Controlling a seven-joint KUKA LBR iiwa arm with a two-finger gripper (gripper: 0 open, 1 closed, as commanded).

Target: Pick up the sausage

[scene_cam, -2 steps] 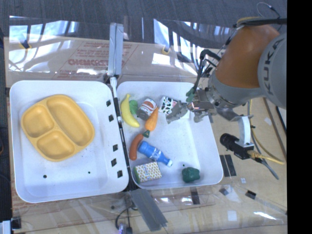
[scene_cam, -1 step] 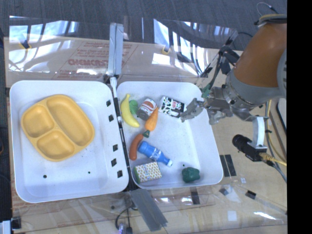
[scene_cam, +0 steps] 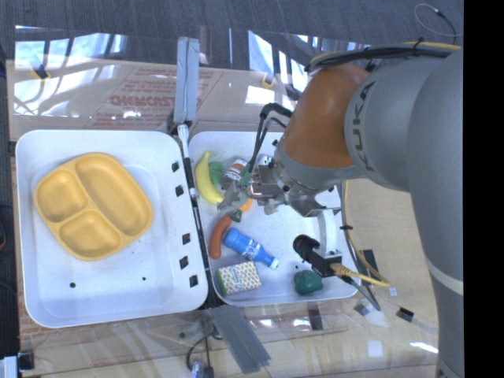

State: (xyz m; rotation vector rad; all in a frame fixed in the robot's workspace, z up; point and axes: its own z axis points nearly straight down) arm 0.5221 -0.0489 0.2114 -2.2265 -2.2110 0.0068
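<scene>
**Ana:** Tool (scene_cam: pixel 236 198) first: in the camera view it hangs low over the right bin (scene_cam: pixel 335 290), near that bin's 9 o'clock edge, under the grey arm (scene_cam: pixel 378 124) with its orange band. How far it is parted I cannot tell; the wrist covers most of it, and I see nothing clearly held.

**Ben:** And the sausage (scene_cam: pixel 220 235)?

**Ana:** Reddish-orange, lying on the bin floor just at 6 o'clock from the tool, close to the divider between the bins. It looks apart from the tool, so I judge the step to be the approach, not the grasp.

**Ben:** What crowds it?

**Ana:** A blue bottle (scene_cam: pixel 249 247) lies just beside it at 3 o'clock, perhaps touching. A banana (scene_cam: pixel 205 179) sits at 12 o'clock, and a patterned block (scene_cam: pixel 239 277) at 5 o'clock. A green lump (scene_cam: pixel 308 282) is farther off toward 4 o'clock. The yellow tray (scene_cam: pixel 90 203) in the left bin (scene_cam: pixel 31 290) is well apart.

**Ben:** So the next move?

**Ana:** Likely a short shift toward 6 o'clock, then a descent straddling the sausage across its narrow width, keeping clear of the bottle and the bin wall.
</scene>
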